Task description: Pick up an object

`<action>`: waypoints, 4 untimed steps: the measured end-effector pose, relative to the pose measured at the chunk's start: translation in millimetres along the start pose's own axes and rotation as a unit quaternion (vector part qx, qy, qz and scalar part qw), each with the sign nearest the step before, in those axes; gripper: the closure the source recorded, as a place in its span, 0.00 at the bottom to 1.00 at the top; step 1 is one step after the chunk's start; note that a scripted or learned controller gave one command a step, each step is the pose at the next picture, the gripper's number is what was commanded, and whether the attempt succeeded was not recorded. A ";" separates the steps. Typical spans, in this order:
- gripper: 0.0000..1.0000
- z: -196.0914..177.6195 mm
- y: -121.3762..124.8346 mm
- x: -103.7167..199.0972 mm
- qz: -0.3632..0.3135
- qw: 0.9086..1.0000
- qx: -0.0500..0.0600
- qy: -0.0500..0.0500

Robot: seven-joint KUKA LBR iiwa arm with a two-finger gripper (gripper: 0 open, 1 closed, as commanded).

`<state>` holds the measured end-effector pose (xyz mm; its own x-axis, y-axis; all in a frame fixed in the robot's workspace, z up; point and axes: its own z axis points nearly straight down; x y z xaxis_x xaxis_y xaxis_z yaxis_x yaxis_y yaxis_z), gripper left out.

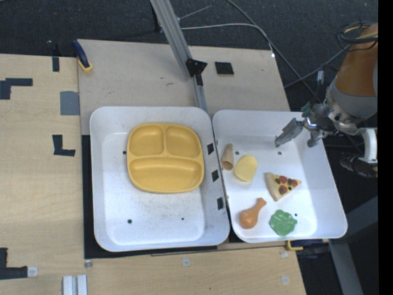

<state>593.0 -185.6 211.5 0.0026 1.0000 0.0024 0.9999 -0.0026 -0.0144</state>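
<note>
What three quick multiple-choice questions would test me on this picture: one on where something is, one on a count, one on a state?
1. Where is the yellow divided plate?
A. left bin
B. right bin
C. bare bench

2. How many toy foods lie in the right bin?
A. two
B. five
C. eight

3. What do the plate's compartments hold?
A. pizza
B. nothing
C. a drumstick

Answers: 1 A, the plate sits in the left bin. 2 B, cone, yellow piece, pizza slice, drumstick, green piece. 3 B, its compartments look bare.
</note>
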 end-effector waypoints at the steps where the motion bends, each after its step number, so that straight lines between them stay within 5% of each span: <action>1: 0.00 -7.9 2.9 0.4 -0.002 1.000 -0.007 -0.001; 3: 0.00 106.3 -14.8 2.1 -0.002 1.000 -0.004 -0.001; 4: 0.00 125.2 -13.5 1.9 -0.002 1.000 -0.008 -0.002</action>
<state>577.7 -183.4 86.4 -0.0012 1.0000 -0.0017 1.0000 0.0012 0.0008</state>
